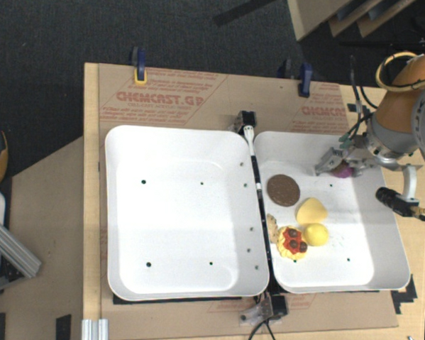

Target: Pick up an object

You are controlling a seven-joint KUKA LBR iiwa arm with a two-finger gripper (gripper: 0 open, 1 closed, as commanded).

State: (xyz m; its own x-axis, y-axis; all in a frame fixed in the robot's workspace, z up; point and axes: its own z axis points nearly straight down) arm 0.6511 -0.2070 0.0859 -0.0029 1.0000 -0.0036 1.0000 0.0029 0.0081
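Now I see my gripper (338, 162) in the right bin (349, 276), upper right of the frame, fingers clamped on a purple object (342, 170).

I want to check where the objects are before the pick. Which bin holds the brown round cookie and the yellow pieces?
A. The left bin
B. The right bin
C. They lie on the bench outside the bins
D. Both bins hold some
B: the brown round cookie and the yellow pieces all lie inside the right bin, close to its left wall.
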